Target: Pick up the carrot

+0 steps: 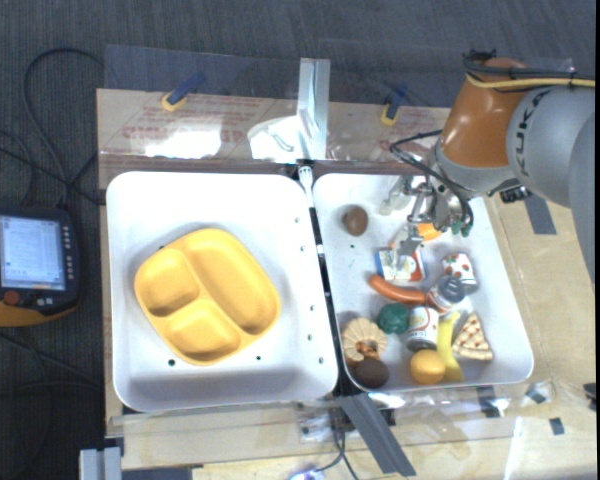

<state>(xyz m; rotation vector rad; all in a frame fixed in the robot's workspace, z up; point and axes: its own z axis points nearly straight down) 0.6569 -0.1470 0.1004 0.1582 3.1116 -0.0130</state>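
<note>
The pincer (420, 220) is hovering over the right bin (515, 298); its state cannot be told. The carrot (400, 290) is lying mid-bin, touching the milk carton (400, 263); approaching along its length is advisable.

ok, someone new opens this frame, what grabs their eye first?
Probably the big yellow divided tray, alone in the left bin. Next, the heap of toy food crowded into the right bin, with the gripper hanging over its upper part. The arm's orange band stands out at top right.
</note>
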